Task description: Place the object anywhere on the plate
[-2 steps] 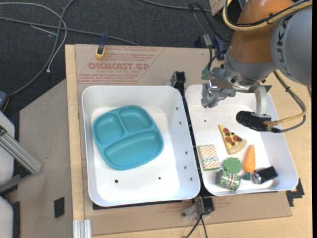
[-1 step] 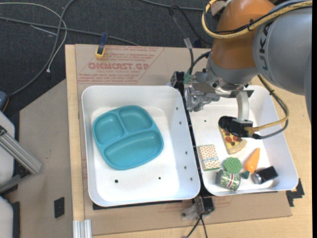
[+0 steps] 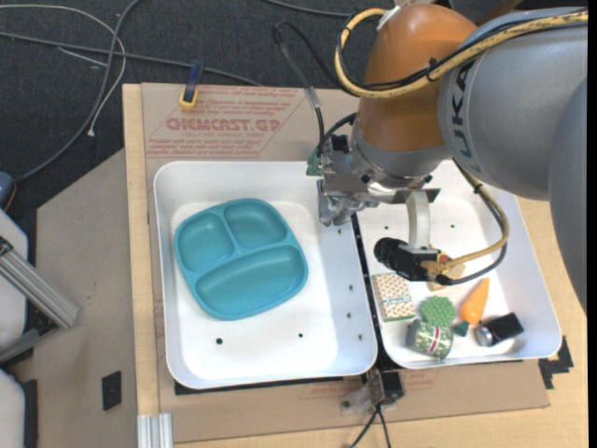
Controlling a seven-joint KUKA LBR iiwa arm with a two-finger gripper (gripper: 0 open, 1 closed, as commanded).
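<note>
A brown cardboard sheet [image 3: 233, 119] with red print covers the bench. On it sit two shallow white bins side by side, the left bin [image 3: 168, 250] and the right bin [image 3: 534, 287]. A blue clip [image 3: 193, 80] sits at its far edge.

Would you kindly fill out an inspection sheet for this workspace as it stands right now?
Surface: left bin and right bin, both white, side by side on a printed cardboard sheet.
Job's things: teal divided plate in the left bin, nothing on it.
Clutter: in the right bin, a patterned packet, green round item, red-and-green can, orange carrot-shaped piece and small black item.
Grippers: gripper over the wall between the bins; grip state unclear.
Cables: pale cables on the floor; black cable at the front edge.
Surroundings: dark carpet, blue clamp, metal rail.
</note>
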